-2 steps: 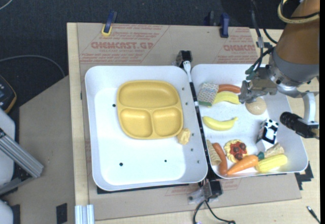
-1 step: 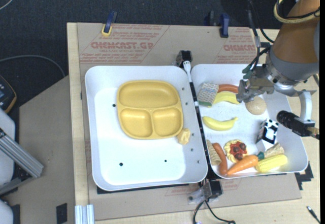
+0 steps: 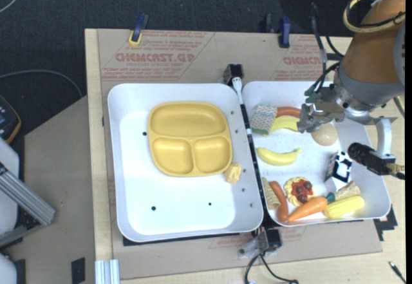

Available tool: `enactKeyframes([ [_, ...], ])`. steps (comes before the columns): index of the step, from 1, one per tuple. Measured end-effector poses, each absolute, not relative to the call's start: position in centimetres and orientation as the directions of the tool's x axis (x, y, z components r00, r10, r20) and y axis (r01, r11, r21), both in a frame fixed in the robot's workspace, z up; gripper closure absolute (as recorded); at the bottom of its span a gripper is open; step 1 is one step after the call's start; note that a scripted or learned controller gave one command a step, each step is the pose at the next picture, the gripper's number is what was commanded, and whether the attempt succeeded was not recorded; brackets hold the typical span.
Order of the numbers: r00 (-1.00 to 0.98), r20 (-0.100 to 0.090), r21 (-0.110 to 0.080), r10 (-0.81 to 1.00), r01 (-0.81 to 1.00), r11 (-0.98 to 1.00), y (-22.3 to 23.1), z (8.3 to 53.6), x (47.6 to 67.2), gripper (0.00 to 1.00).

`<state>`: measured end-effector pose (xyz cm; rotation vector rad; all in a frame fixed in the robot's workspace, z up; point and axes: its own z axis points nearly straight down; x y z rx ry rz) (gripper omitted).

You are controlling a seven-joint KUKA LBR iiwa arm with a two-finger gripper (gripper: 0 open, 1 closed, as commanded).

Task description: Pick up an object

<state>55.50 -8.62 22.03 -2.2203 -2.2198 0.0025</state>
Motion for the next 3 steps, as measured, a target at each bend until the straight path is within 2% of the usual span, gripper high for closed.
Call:
enactKeyframes([
  [1,0.001,0.001,-0.003,1.0,1.0,-0.001,-8.9,21.5,54.3,1.0],
  [2,0.001,-0.001,0.002,1.0,1.0,-0.001,-9.8,21.7,54.6,1.0],
  [3,-0.003,-0.001,0.004,1.0,1.0,0.003,-8.3,22.5,55.5,1.0],
])
